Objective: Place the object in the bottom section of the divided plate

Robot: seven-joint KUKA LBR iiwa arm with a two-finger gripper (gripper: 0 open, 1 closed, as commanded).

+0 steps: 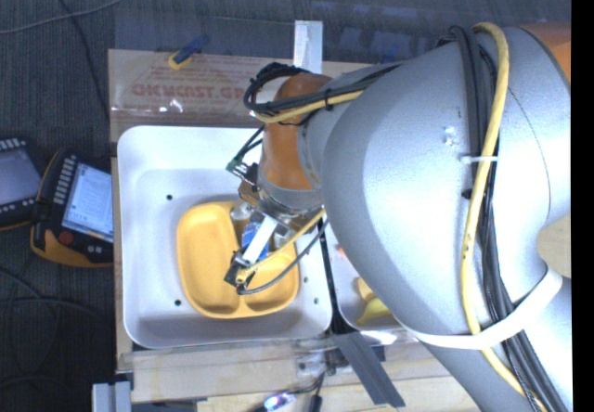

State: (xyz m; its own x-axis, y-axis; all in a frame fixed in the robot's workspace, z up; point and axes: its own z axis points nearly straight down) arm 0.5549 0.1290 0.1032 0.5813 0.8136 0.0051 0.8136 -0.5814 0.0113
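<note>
A yellow divided plate (206,257) lies in the left white bin (148,215). My gripper (249,248) hangs over the plate's right half, reaching down from the orange-banded wrist. A small blue object (252,239) shows right at the gripper, above the plate's dividing ridge; I cannot make out whether it is held or resting on the plate. The plate's large section at the left is bare, and so is its lower right section (271,295).
The grey arm covers most of the right bin, where a yellow thing (371,310) peeks out beside the bin's left wall. A handheld pendant (76,211) lies on the floor left of the bench. A clear sheet of plastic lies behind the bins.
</note>
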